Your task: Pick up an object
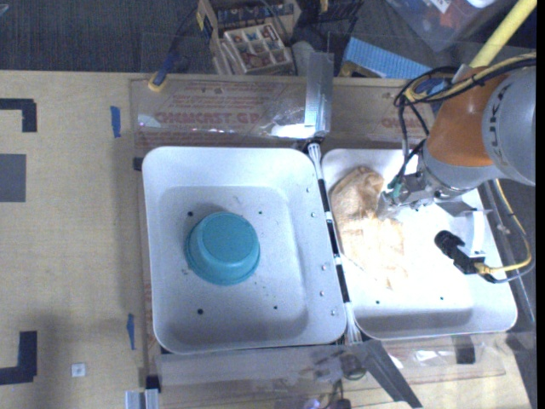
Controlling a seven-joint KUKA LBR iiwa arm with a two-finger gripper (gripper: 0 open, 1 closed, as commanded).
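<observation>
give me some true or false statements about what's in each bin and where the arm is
1. A teal bowl sits upside down in the left bin. True.
2. The gripper is over the left bin. False: it is over the right bin, at the edge of the tan cloth-like object.
3. The tan object lies in the same bin as the bowl. False: it lies in the right bin, apart from the bowl.
4. The arm reaches in from the right side of the view. True.
</observation>
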